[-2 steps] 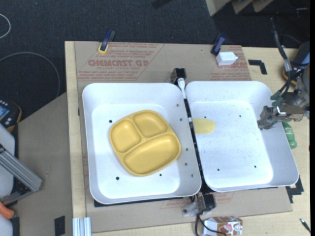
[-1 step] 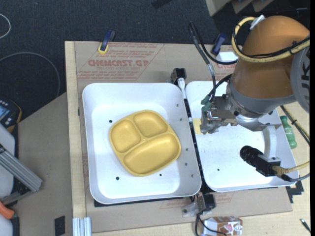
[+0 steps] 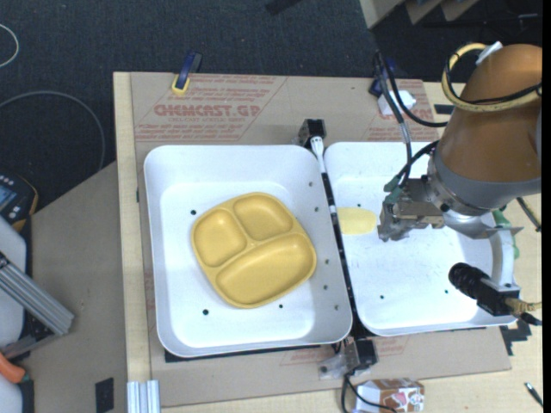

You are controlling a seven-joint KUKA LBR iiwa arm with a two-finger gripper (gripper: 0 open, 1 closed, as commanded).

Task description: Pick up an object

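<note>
I see the gripper [image 3: 394,227] low in the right bin [image 3: 413,317]. The pale yellow piece [image 3: 355,221] lies just beside it on the divider side, outside the jaws. Can't tell how far they're open.

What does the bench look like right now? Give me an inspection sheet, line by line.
Surface: brown board with red lettering, bearing left bin and right bin side by side.
Job's things: yellow divided plate in the left bin; small pale yellow piece by the right bin's left wall.
Clutter: small brown packet at the board's near edge.
Grippers: gripper over the right bin, just right of the pale piece.
Cables: black cable at the board's far edge.
Surroundings: dark carpet; blue clamp.
</note>
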